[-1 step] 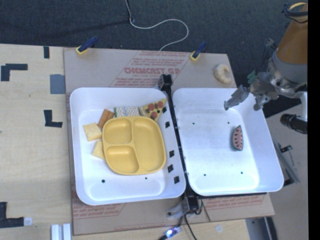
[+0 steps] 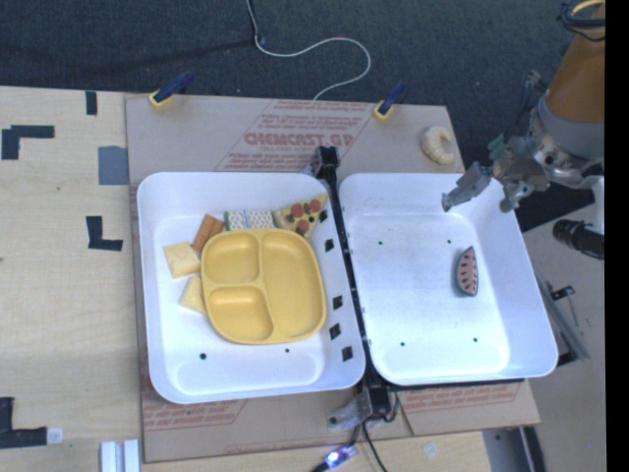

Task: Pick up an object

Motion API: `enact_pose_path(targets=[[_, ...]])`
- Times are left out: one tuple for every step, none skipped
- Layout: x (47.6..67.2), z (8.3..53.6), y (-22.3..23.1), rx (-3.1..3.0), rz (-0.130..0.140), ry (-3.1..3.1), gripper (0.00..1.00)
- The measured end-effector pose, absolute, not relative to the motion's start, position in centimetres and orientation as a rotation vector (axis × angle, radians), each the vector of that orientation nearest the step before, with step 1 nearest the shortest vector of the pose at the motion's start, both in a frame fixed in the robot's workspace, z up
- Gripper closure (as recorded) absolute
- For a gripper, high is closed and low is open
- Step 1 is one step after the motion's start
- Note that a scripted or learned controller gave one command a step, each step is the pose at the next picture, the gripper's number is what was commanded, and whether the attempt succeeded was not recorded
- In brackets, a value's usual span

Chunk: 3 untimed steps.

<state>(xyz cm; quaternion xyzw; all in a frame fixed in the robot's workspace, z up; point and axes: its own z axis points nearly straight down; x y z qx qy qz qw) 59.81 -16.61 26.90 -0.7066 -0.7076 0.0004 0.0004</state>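
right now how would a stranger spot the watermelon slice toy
Look at the right-hand white bin. Toward its right side lies a small watermelon slice, red with a green rind. It lies alone there, while the other toy foods crowd around the yellow plate in the left bin.

Yellow divided plate (image 2: pixel 263 285), white bins (image 2: pixel 157 264)

A single fixed camera looks down on the tabletop (image 2: pixel 59 293) from above at a slant, far enough back to take in both white bins, the left bin (image 2: pixel 157 264) and the right bin (image 2: pixel 511 293), whole. The tabletop's far edge lies toward the top of the picture, with dark floor (image 2: pixel 118 18) beyond it. The arm (image 2: pixel 575 87) enters from the right side.
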Motion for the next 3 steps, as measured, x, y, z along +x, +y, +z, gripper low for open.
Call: enact_pose_path(targets=[[59.4, 20.5, -16.4, -2.217, 0.007, -2.22, 0.0], [59.7, 14.3, -16.8, -2.217, 0.007, -2.221, 0.0], [59.6, 8.9, -16.6, -2.216, 0.006, -2.222, 0.0]])
